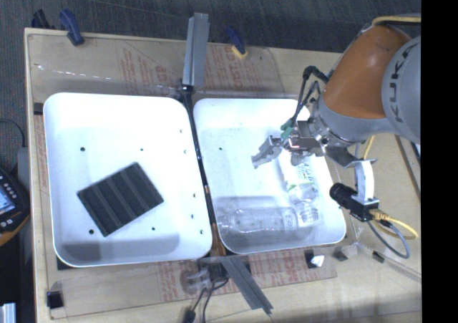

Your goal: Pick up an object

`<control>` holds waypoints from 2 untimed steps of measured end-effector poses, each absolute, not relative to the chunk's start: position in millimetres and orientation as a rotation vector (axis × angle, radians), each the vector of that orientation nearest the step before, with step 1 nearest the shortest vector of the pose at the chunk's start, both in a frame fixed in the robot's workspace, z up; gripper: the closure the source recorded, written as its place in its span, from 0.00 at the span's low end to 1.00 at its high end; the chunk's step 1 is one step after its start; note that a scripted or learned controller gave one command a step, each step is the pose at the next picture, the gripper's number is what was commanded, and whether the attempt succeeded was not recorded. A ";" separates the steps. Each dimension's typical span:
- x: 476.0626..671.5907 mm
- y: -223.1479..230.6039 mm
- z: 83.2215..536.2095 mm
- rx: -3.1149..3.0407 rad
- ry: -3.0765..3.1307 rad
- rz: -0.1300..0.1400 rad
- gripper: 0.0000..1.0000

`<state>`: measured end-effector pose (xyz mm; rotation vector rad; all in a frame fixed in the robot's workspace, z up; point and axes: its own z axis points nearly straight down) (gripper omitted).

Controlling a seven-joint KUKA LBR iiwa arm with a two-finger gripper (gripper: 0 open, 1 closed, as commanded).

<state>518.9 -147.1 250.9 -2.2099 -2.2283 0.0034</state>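
From my console I saw the gripper (266, 151) hanging over the middle of the right bin (215, 171), the arm (365, 85) leaning in from the right side of the table (107, 53). I could not tell from this view whether its fingers were spread or pressed together, and I saw nothing held between them.

The likely targets lay in that same bin. A small clear bottle (303, 184) with a label lay just below and to the right of the gripper, along the bin's right side. A larger clear bottle (257, 218) lay on its side against the near wall, close to the small one's lower end. The left bin (64, 121) carried a dark ribbed pad (120, 198), well away from the arm.

I judged the step to be lining up for a descent. To do it well, I reckoned the gripper needed shifting toward one bottle's middle, with the fingers straddling its width, not its length. Both bottles looked smooth and round, so an off-centre squeeze could have rolled them aside. The small bottle seemed the easier pick, since the larger one sat hard against the wall.
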 end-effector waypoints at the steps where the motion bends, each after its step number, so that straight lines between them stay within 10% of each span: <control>1: 526.0 -174.2 251.9 -2.239 -2.204 0.002 0.00; 2: 491.0 -186.7 247.9 -2.261 -2.178 0.003 0.00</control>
